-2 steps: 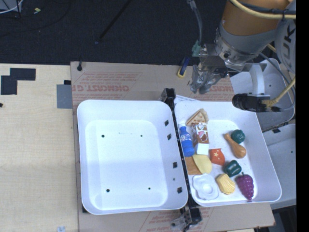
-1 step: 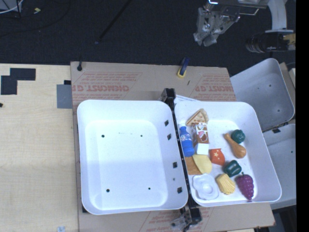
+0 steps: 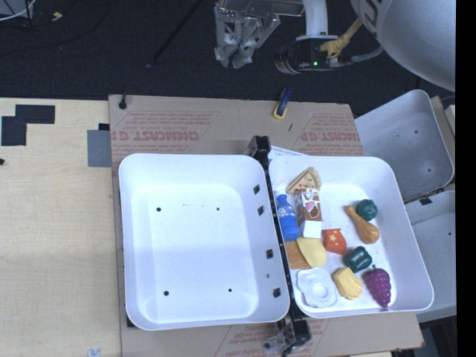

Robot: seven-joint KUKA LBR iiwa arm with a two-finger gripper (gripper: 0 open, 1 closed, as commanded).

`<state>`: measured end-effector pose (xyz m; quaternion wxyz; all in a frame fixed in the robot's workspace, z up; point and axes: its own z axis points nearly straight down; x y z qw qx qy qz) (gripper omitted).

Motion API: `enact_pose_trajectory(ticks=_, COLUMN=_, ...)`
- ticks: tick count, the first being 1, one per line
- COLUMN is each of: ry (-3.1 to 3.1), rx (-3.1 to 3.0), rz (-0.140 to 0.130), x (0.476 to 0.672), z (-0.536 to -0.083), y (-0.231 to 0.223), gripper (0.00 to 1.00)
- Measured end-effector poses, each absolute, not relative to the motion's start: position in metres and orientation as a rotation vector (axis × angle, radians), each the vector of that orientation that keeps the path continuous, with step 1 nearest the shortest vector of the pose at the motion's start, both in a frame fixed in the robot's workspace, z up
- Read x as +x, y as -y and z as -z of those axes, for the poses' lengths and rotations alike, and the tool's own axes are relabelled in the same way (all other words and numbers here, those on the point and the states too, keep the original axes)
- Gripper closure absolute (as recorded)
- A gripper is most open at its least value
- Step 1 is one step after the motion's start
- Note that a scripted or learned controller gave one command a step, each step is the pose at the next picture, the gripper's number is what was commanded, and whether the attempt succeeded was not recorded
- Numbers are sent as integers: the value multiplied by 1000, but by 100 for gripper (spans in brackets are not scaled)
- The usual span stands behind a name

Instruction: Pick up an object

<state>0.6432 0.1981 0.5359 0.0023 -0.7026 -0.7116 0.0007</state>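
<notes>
The right bin (image 3: 398, 199) holds several toy foods. Among them are a blue bottle (image 3: 285, 216), a tan wedge (image 3: 305, 179), a brown packet (image 3: 312, 205), a yellow piece (image 3: 313, 252), a red piece (image 3: 334, 240), an orange carrot with a green top (image 3: 364, 222), a green pepper (image 3: 358, 259), purple grapes (image 3: 379, 285), a yellow corn piece (image 3: 346, 282) and a white egg (image 3: 317, 288). My gripper (image 3: 239, 50) hangs high at the top of the view, beyond the far edge of the bench and well clear of both bins. Nothing is held in it.
The left bin (image 3: 134, 199) sits beside the right one, joined along a black hinge strip (image 3: 272, 229). Both rest on a cardboard sheet (image 3: 186, 129). A small blue and yellow clip (image 3: 282, 104) lies on its far edge. A grey panel (image 3: 409, 140) stands at the right.
</notes>
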Motion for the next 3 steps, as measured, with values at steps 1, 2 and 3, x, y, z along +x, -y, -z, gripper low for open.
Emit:
enact_pose_trajectory(ticks=1, ry=2213, rx=-2216, rz=-25, x=566, z=-427, y=-179, gripper=100)
enact_pose_trajectory(ticks=2, ry=2222, rx=-2210, rz=-21, x=582, z=-313, y=-237, gripper=100)
enact_pose_trajectory(ticks=3, ry=2228, rx=-2223, rz=21, x=595, z=-499, y=-243, gripper=100)
